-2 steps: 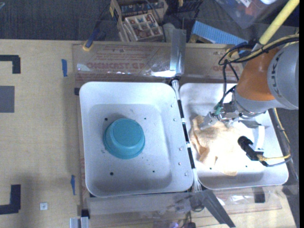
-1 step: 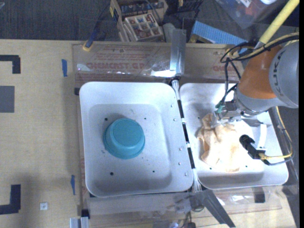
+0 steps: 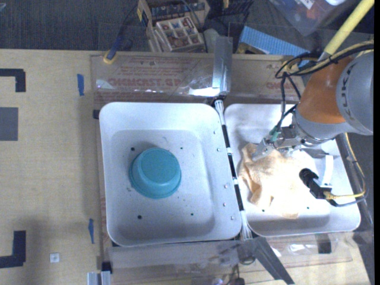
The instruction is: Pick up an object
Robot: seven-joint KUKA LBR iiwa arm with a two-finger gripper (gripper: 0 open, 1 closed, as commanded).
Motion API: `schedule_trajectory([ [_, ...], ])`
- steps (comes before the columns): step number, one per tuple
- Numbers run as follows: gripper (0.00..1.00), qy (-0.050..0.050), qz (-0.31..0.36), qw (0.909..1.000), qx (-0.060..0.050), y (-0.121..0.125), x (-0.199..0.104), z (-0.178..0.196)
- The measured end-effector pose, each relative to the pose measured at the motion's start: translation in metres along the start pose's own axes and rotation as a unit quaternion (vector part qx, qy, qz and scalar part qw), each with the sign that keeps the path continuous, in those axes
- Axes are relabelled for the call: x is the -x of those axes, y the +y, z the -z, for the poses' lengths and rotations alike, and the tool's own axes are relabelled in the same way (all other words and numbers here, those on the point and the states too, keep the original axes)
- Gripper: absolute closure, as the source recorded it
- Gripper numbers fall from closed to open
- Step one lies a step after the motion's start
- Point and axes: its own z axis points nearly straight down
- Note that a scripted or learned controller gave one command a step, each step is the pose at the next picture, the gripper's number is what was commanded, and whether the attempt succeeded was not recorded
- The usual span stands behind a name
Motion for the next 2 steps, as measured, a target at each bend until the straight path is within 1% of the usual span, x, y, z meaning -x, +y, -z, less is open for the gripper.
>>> schedule_trajectory([
  [1, 1.0, 0.0, -0.001, 1.0, 0.0, 0.001, 0.001, 0.008],
  [2, 1.0, 0.0, 0.032, 0.9995, -0.004, 0.066, -0.03, 0.124],
])
